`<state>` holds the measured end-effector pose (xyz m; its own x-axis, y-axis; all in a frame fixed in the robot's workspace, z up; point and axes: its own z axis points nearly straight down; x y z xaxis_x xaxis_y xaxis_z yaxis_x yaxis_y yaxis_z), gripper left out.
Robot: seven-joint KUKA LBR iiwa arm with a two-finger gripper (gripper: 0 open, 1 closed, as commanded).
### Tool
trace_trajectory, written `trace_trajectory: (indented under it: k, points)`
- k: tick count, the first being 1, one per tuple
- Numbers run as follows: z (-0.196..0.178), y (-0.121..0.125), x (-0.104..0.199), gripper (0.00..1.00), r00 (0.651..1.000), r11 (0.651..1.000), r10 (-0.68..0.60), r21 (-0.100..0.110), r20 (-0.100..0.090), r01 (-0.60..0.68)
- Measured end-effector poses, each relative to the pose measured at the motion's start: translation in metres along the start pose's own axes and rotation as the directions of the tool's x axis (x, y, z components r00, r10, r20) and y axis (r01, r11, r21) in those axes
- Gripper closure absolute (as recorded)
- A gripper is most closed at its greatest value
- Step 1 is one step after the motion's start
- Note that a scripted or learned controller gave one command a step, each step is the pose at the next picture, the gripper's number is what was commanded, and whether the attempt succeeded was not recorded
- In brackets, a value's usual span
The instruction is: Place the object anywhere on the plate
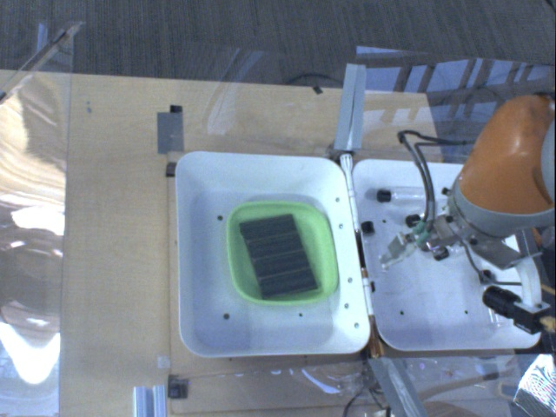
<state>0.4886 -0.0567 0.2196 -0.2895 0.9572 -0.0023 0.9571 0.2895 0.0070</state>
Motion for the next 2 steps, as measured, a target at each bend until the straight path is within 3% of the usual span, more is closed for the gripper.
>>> trace_trajectory:
  k: [1,2]
  points:
    - [0.025,0.018,0.061,0.0,0.999,0.999,-0.054,0.003,-0.002,0.054]
    - [0.014,0.02,0.061,1.0,0.998,0.998,-0.055,-0.003,-0.001,0.055]
